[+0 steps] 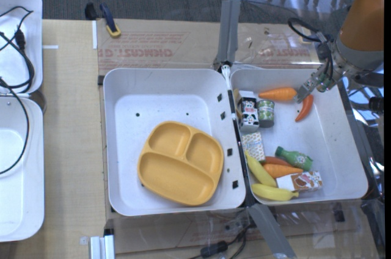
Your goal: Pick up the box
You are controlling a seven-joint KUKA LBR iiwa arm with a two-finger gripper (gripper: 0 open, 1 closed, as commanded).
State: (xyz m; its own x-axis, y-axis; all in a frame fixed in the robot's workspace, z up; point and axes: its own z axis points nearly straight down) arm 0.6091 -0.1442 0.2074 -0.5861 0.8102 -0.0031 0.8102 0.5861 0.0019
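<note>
Box (299, 182): front edge of right bin (342, 129), beside 2 bananas (264, 181). Gripper (305, 91): near back edge, over carrot (278, 93) and red chilli (304, 107); grip state cannot be told. Yellow plate (181, 162): left bin (122, 129).

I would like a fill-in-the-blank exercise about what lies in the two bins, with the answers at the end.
1. The yellow divided plate lies in the ____ bin.
2. The gripper hovers beside a red ____.
3. The box lies near the right bin's front edge, beside a yellow ____.

Missing words: left; pepper; banana
</note>
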